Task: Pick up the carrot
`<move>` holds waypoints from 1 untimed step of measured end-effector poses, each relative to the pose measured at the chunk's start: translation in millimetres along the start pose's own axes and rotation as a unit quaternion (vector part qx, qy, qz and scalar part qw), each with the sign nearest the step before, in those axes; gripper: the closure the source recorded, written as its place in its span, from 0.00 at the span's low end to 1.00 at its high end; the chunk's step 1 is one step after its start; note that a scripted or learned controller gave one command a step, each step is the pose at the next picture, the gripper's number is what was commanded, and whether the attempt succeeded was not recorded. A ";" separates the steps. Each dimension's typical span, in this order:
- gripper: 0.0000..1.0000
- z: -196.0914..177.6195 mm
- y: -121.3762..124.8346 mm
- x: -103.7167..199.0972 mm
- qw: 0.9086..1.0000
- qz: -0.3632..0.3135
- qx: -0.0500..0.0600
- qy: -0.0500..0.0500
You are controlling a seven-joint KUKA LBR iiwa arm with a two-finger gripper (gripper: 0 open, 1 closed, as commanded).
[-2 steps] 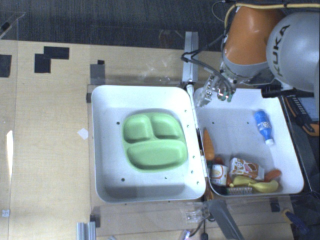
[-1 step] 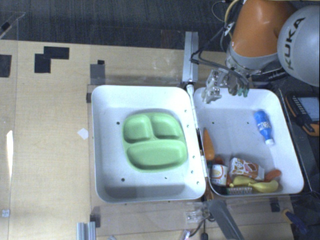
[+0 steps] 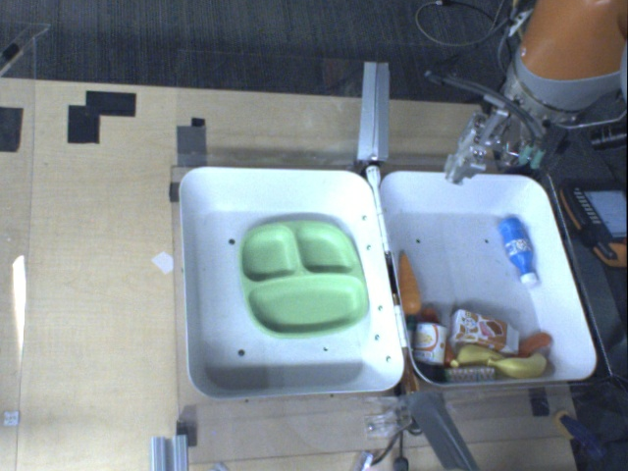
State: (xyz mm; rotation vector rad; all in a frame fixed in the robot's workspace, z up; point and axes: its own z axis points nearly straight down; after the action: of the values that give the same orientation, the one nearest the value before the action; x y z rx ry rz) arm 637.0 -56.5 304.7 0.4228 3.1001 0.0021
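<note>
From my seat, the carrot (image 3: 408,285) lies in the right bin (image 3: 461,214), pressed along the wall that bin shares with the left bin (image 3: 196,263), its length running with that wall. Just past the carrot's near end sits a small can (image 3: 426,341), then a carton (image 3: 480,330), a banana (image 3: 505,366) and something reddish (image 3: 536,342) I can't identify; a blue bottle (image 3: 516,249) lies well apart from the carrot, toward the bin's opposite side. The gripper (image 3: 469,155) hangs above the back rim, well away from the carrot, and I cannot tell how it is set. My worry is the wall: I judge a straight descent could land on the rim or the divider, or nudge the carrot without getting around it. A grasp placed too near the can risks bumping or catching that instead. The carrot's taper could also let it slip out on lift. The green tray (image 3: 299,276) in the left bin is no concern.
</note>
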 end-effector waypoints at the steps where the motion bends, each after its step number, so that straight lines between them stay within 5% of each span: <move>1: 1.00 75.4 12.7 47.7 0.941 -0.339 -0.001 0.002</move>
State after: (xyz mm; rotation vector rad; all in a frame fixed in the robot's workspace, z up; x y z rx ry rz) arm 595.4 -31.5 228.7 -0.6551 3.0625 -0.0004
